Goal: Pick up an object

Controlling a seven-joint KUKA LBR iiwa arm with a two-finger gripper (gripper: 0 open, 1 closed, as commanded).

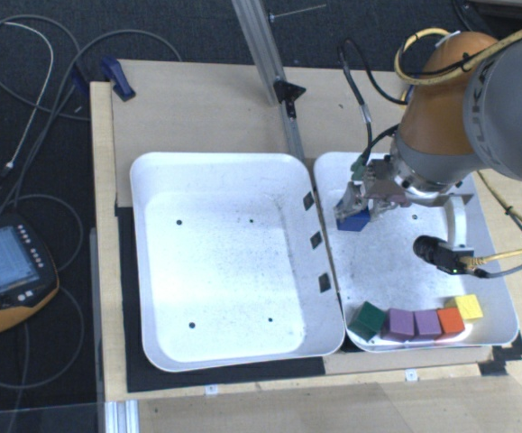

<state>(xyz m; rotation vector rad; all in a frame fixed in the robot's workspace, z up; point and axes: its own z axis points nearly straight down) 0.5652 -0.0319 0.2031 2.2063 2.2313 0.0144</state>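
Here, tool (358, 207) low in right bin (495, 323), blue block (354, 221) just beneath its tip, finger spread unclear

I find no text, label, brand, number or sign that I can read anywhere on my feed. The handheld pendant (6, 273) lying off the bench (197, 106) at about nine o'clock has a lit bluish screen, but whatever it displays is too small and blurred for me to make out; the buttons beside the screen show no legible marks either. The coloured blocks (414, 318) at about five o'clock carry no printing that I can see, and the black dots and tabs on the white bins (152, 174) are plain marks, not characters.
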